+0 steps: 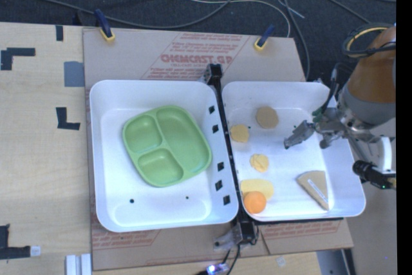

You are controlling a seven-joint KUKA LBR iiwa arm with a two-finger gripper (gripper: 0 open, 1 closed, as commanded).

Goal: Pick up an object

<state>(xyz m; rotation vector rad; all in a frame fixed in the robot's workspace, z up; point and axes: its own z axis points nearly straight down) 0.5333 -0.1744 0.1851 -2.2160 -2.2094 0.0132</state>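
Two-finger gripper (299,136) on the grey, orange-banded arm, low over the middle of the right shallow white bin (286,90), reaching in from that bin's right side; whether clenched or released, cannot tell. Inside the same bin: a round tan disc (266,117) toward the far wall, just up and left of the gripper and apart from it; a small pale yellow piece (239,133) by the left wall; a crumpled yellow lump (259,162) near the centre; a flat yellow round (257,188) and an orange ball (255,203) touching at the near left corner; a tan wedge (313,189) at the near right. Left of that bin, touching it, the second white bin (161,206) with a green three-compartment plastic plate (166,145).
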